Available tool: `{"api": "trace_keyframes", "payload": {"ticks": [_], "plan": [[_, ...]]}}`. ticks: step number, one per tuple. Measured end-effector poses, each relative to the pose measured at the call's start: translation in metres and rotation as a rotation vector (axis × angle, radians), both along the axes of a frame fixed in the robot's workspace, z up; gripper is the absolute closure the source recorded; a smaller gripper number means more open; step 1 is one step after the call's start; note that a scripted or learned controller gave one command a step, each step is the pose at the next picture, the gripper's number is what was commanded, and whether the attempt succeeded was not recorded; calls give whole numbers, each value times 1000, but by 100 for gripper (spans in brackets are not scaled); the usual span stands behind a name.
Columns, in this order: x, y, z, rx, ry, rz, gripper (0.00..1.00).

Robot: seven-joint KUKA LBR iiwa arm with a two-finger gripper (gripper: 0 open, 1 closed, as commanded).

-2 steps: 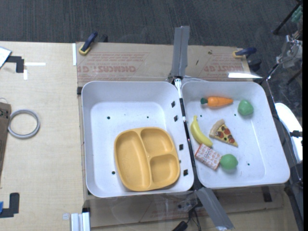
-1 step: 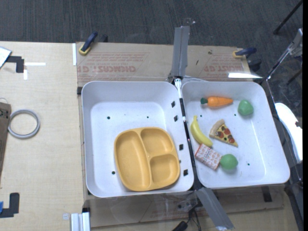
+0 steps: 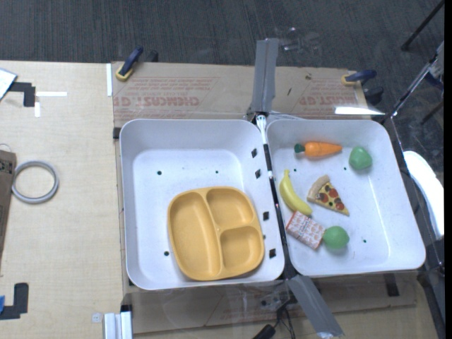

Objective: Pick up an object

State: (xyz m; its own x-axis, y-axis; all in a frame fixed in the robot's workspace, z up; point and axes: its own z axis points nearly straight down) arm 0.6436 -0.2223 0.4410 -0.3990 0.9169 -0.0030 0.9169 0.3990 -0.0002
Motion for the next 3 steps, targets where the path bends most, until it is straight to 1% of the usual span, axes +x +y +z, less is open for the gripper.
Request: {"api": "trace_keyframes", "payload": {"ticks": [1,2,3], "plan": [[17,1,1,0,-1,354,100],[4,1,1,0,0,827,100],[-8,1,1,0,-1,1054,100]]}}
